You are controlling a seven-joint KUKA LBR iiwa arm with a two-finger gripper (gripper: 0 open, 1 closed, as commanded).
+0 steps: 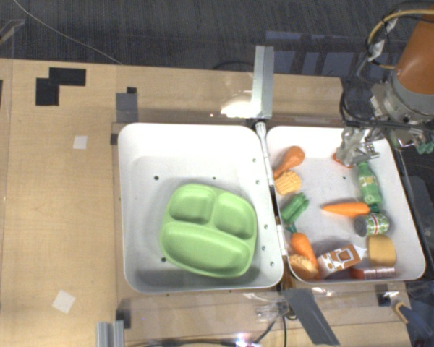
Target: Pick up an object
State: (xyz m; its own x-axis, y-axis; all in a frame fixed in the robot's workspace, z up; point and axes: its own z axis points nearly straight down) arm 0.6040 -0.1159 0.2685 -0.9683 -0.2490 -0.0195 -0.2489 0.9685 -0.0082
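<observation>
Plastic toy food crowds the right-hand shallow white bin (412, 226) on the wooden table (50, 215), where the grey-and-orange arm's metal pincer (354, 150) hangs over the bin's upper area, just beside a small red-orange item that peeks out at its tip. Whether the pincer is wide, narrow or closed on anything cannot be told from this slanted view.

Nearest the pincer lies a green plastic bottle with a printed label (368, 183), just below and to its right, lengthwise along the bin's right side. An orange plastic carrot (345, 209) rests a little further down, near the bin's middle, pointing left. A dark can with a red-and-green label (373, 225) sits just beside the carrot's thick end.

All three look light, hollow and rigid, with smooth skins that could slip or roll under pressure. The bottle would likely be best taken across its narrow width at mid-body; the carrot at its thicker right end, since the tapered tip may squirt free.

Along the bin's left wall sit an orange-brown drumstick-shaped toy (289, 157), a yellow corn cob (288, 183) and a green pepper-like piece (294, 208), well apart from the pincer. The left-hand white bin (141, 165) holds a green divided plastic tray (209, 229).
</observation>
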